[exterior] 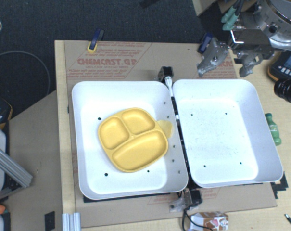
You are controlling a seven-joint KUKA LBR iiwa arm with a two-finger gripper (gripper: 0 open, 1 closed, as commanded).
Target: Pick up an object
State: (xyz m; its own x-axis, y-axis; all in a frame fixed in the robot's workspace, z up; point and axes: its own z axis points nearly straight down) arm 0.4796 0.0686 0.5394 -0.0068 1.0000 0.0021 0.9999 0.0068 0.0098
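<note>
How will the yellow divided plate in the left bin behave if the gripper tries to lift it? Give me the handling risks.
The yellow divided plate looks like moulded plastic, so probably stiff and light. It lies flat on the left bin floor, so a grip likely has to catch its raised rim or a divider. Its smooth, glossy surface may slip. Wide and shallow, it would probably tilt if lifted from one edge.

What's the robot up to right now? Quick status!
Gripper above the right bin's far edge, holding nothing. Yellow divided plate lies in the left bin, untouched. Nothing blocking it.
</note>
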